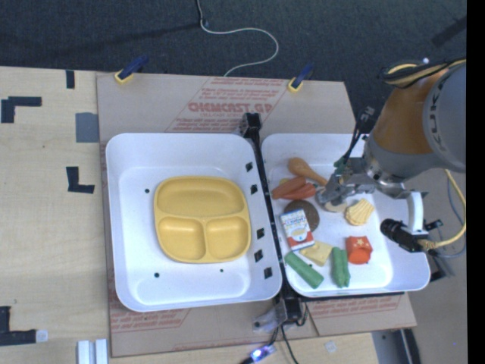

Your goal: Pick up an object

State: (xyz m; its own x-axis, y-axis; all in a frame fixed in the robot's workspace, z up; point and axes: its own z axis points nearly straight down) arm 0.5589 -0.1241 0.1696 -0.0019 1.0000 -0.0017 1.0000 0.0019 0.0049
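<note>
The right bin [379,279] holds several toy foods: an orange carrot-like piece [305,170], a red-orange sausage [292,189], a brown round piece [303,208], a small white and red carton [296,229], a yellow wedge [317,252], two green pieces [304,270] [340,267], a red pepper [358,249] and a yellow corn piece [360,212]. My gripper [333,195] is low in this bin, between the carrot and the corn, just right of the brown piece. The wrist hides its fingertips.
The left bin [129,158] holds a yellow divided plate [202,218]. A black divider clip [251,125] sits at the top between the bins. Cables hang off the arm [413,127] at the right edge.
</note>
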